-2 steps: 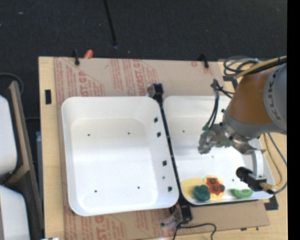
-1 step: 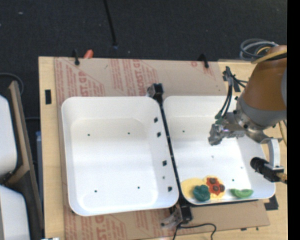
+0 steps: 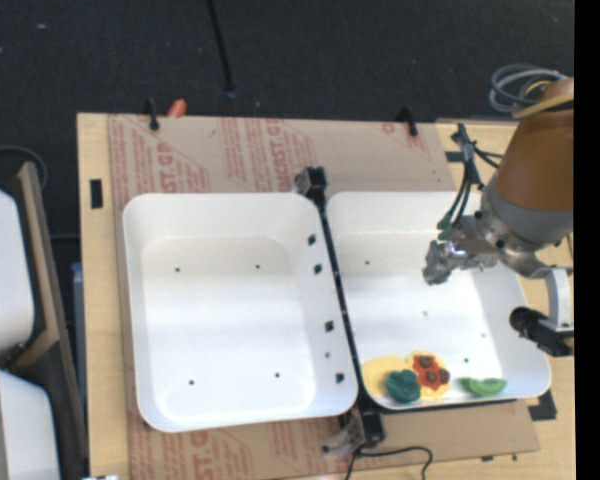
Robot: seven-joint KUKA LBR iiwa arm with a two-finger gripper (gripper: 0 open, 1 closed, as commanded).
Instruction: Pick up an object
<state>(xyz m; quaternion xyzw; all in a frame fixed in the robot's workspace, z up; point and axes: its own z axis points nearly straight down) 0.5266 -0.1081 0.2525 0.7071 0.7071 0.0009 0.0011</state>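
Note:
Along the front wall of the right bin [image 3: 400, 218] lie several small objects: a yellow flat piece [image 3: 378, 376], a dark green lump [image 3: 402, 388], an orange and red piece [image 3: 430, 370] and a light green piece [image 3: 483, 386]. My gripper [image 3: 440, 264] hangs over the middle of the right bin, well behind those objects and apart from them. The arm's orange band and grey wrist [image 3: 530, 188] come in from the right above it. I see nothing between the fingers.
The left bin [image 3: 140, 228] lies beside the right one, with a black divider strip [image 3: 328, 288] and clips between them. Both rest on a cardboard sheet [image 3: 220, 153] on the bench. Cables hang by the arm at the right.

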